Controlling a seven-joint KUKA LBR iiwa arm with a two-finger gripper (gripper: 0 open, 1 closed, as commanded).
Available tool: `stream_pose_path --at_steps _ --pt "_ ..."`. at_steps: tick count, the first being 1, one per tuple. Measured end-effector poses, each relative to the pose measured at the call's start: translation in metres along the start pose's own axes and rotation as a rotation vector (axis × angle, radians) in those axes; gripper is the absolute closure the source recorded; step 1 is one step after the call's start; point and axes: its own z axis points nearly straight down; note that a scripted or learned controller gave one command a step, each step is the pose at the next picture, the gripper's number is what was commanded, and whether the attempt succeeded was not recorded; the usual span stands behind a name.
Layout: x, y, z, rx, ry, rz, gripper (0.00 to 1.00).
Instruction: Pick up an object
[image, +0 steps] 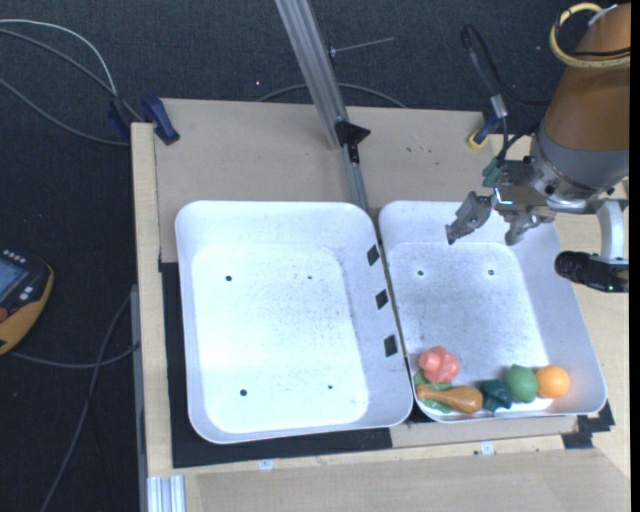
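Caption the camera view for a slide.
Open gripper above the right bin; toys clustered at its near edge.

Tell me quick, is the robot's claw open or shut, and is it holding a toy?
Gripper: open, holding nothing, up over the far end of the right bin.
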Motion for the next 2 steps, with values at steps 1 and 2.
stream_pose_path --at_steps 1,2 --pt "0.000 0.000 -0.011 -0.001 0.000 0.000 1.00" --pt "0.065 -0.012 -0.047 -0.003 0.001 -0.006 1.00"
